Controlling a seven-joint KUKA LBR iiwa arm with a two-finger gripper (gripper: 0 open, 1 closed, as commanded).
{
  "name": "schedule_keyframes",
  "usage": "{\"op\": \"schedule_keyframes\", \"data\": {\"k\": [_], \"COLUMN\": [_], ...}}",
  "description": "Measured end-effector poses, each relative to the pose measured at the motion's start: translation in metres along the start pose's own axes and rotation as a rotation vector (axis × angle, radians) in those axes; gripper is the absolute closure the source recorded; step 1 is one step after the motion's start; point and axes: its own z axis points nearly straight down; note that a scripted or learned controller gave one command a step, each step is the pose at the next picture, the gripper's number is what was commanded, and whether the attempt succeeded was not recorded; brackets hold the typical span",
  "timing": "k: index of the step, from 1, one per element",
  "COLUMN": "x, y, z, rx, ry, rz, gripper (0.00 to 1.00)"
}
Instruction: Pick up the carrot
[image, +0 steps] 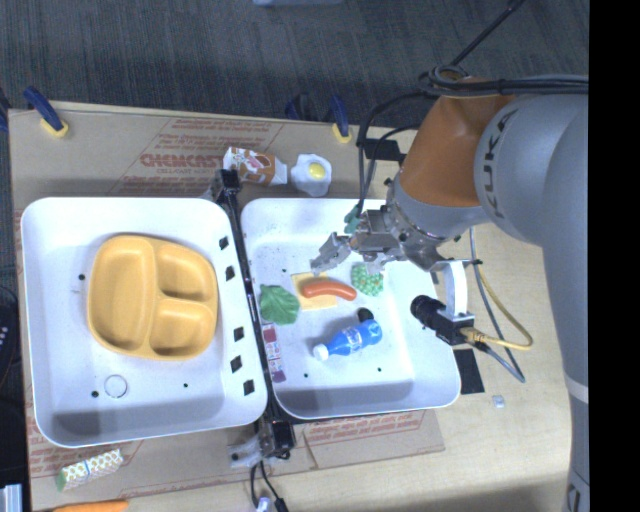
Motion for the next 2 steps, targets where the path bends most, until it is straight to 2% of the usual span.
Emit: {"op": "schedule_keyframes", "data": {"k": [1,2], "x": [-0.004,-0.004], "y": [0.018,0.018], "z": [0.133,0.123], "rx": [-0.001,0.001], "ry": [-0.001,-0.001], "rz": [0.035,0.031], "gripper": [0.0,1.0]}}
